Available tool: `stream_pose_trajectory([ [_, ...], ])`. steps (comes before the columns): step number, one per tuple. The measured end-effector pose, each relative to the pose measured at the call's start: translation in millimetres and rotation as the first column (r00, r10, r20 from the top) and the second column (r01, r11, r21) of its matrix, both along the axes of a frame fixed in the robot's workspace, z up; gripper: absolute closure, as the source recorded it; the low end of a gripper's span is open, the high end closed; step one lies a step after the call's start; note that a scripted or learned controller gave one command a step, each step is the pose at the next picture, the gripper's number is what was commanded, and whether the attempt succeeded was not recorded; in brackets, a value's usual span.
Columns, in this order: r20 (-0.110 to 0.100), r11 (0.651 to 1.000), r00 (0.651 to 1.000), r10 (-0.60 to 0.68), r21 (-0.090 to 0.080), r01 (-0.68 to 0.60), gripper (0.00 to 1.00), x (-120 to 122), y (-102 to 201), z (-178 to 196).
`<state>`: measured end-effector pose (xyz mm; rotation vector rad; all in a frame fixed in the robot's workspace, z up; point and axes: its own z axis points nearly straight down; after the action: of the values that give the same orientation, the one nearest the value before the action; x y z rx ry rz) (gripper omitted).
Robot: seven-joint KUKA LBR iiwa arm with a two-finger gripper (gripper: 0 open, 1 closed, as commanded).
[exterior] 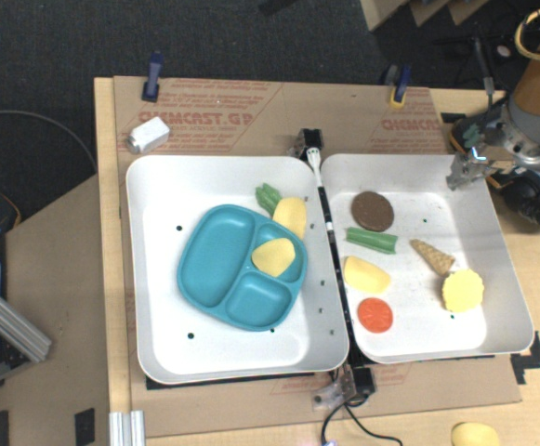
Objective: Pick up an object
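Observation:
The right bin holds a brown round cookie, a green bean pod, a yellow wedge, a red slice and a tan cone beside a yellow scoop. In the left bin lies a blue divided plate with a yellow piece on its right side. Another yellow piece and a green piece rest at the plate's upper right. My gripper hangs over the right bin's far right corner, apart from every object.
The bins sit on a cardboard sheet held by two blue clamps. A small white block lies on the cardboard behind the left bin. The grey arm comes in from the upper right.

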<state>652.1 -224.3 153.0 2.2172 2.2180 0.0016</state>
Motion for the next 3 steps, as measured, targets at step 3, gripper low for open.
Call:
stream_pose_trajectory([
  [3,0.015,1.0,1.0,0.008,0.001,-0.008,1.0,-123,130,229],
])
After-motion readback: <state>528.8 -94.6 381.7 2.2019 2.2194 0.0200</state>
